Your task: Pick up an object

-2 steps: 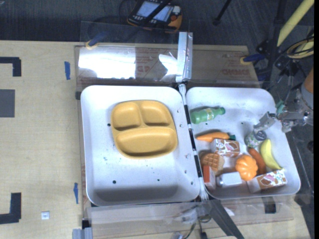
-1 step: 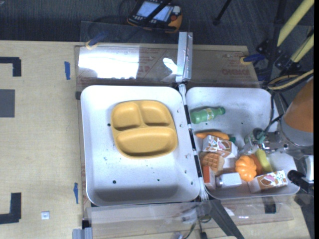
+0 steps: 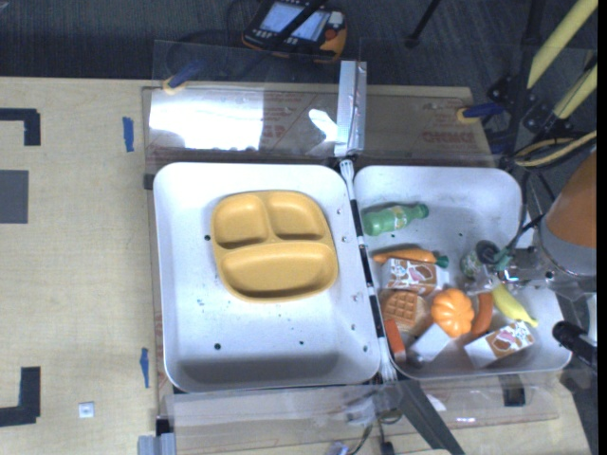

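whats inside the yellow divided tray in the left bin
The yellow three-compartment plastic tray in the left white bin shows three bare compartments, nothing in them. The bin floor beneath the tray is covered.

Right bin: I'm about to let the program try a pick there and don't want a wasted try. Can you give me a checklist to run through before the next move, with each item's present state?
1. Objects in the right bin: ok; green bottle, orange pumpkin, yellow banana and small carton lie there.
2. Objects spaced apart: not ok; most crowd together at the near side.
3. An isolated target: ok; the green bottle lies apart.
4. End effector over the right bin: ok.
5. Fingers open: cannot tell.
6. Left bin holds only the yellow divided tray: ok.
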Tool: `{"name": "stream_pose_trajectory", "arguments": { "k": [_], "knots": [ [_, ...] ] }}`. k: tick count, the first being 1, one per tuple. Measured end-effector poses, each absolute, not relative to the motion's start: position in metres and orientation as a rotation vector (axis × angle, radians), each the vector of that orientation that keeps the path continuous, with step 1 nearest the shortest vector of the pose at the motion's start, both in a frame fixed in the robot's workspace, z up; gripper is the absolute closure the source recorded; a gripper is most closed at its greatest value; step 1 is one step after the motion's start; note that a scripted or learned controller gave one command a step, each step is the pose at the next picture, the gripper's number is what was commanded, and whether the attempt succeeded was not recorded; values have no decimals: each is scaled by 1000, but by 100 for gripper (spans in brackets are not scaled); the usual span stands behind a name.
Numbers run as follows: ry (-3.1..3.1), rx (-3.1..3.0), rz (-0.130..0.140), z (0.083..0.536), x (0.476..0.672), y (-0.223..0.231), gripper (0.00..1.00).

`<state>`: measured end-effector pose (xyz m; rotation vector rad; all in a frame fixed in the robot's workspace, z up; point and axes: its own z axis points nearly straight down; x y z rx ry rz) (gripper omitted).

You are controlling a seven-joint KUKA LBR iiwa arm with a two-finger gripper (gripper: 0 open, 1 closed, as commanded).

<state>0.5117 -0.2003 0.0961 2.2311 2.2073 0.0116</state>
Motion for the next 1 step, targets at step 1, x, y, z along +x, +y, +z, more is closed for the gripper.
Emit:
{"name": "stream_pose_trajectory", "arguments": {
  "k": [1],
  "knots": [
    [2186, 2256, 0, 191, 523, -146, 100]
  ]
}}
